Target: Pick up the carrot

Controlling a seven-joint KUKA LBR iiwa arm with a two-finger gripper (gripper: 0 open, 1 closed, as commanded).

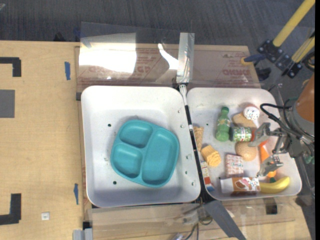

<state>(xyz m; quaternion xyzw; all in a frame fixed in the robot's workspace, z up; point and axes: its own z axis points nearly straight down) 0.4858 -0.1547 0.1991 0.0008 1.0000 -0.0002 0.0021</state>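
Note:
The carrot point(263, 151) is a small orange piece with a green top, lying near the right side of the right bin point(200, 101). My gripper point(269, 145) hangs right over it, reaching in from the right edge. Its fingers stand apart, one silver fingertip point(263, 130) behind the carrot and the other in front of it, and the orange body shows between them. It is open, and the carrot rests on the bin floor among other items. The gripper body hides part of the carrot.
Crowded around the carrot are a banana point(276, 185), a white and red tube point(240, 185), a brown potato point(246, 151), a small can point(241, 134) and a green bottle point(222, 123). The left bin point(95, 104) holds a teal divided plate point(145, 153).

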